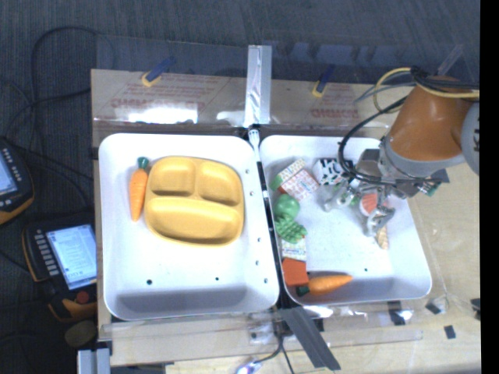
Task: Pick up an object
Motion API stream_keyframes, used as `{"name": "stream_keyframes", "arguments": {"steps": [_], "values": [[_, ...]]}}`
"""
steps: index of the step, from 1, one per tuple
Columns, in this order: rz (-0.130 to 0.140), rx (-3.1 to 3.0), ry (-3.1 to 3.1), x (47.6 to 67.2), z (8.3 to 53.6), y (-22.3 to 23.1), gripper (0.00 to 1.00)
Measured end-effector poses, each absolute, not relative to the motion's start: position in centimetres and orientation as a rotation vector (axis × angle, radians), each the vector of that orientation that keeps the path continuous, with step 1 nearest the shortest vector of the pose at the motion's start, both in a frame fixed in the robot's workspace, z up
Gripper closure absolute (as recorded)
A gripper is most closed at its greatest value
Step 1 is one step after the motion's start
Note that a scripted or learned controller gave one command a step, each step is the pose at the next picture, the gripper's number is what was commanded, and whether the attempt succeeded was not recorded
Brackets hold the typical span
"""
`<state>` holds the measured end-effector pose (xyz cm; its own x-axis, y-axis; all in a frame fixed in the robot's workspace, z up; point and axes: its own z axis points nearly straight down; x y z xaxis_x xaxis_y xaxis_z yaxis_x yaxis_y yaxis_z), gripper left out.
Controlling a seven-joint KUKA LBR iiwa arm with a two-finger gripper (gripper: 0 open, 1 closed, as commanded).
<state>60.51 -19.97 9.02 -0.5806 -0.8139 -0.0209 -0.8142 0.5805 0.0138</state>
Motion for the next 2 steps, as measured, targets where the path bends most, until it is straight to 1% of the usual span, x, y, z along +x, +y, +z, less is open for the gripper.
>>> {"name": "stream_keyframes", "arguments": {"steps": [1,2], "values": [[0.034,-1.546,2.716,60.2,9.1,-19.7,0.00],[0.013,-1.551,2.693,58.6,9.3,-19.8,0.00]]}}
